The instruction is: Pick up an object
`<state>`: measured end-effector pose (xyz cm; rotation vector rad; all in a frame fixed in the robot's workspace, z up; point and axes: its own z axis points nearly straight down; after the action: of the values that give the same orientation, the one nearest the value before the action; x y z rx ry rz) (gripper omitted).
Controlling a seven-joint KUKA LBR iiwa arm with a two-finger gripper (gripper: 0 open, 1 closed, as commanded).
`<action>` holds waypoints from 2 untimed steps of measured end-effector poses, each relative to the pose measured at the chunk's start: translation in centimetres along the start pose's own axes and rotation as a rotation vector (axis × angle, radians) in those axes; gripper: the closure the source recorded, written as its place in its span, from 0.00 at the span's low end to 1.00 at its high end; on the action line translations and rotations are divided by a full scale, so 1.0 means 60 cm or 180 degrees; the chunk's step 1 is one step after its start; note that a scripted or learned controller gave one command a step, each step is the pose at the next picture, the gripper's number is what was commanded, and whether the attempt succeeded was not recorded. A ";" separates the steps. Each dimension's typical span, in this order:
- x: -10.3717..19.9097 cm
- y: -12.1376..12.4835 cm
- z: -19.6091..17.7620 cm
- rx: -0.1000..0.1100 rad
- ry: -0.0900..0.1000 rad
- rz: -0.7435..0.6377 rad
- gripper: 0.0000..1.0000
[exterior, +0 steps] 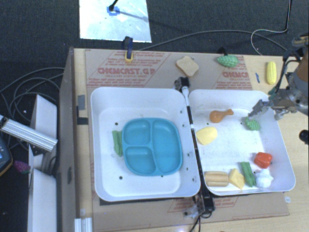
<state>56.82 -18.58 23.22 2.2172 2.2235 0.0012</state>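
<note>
Two shallow white bins side by side on the surface (145,66). In the left bin (104,129): a blue divided plate (152,146) near the middle, a green bean pod (117,143) touching the plate's left edge. In the right bin (227,139): an orange drumstick (221,114) toward the far edge, a yellow lemon-like piece (206,135) by the left wall, a small green leafy piece (252,124) toward the far right corner. Along the near edge of the right bin: a tan bread roll (217,178), a yellow cheese wedge (236,179) just beside the roll, a green stick (248,174), a white lump (264,179) in the near right corner, a red and orange piece (262,159) just above the lump.

Reaching in from the right, the grey hand (263,108), low over the far right corner of the right bin, just above the green leafy piece. Nothing visibly clamped. Fingers open or together: cannot tell.

Outside the bins, along the far edge of the surface: a tan bread slice (187,66), a green bumpy piece (228,60), a yellow corn cob (272,72) toward the far right corner, a blue and yellow clamp (128,48).
</note>
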 end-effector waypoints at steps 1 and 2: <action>0.064 0.070 0.151 0.0009 0.0005 -0.0004 0.00; 0.091 0.114 0.247 0.0003 0.0002 -0.0005 0.00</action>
<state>63.68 -13.12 8.41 2.2162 2.2259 0.0010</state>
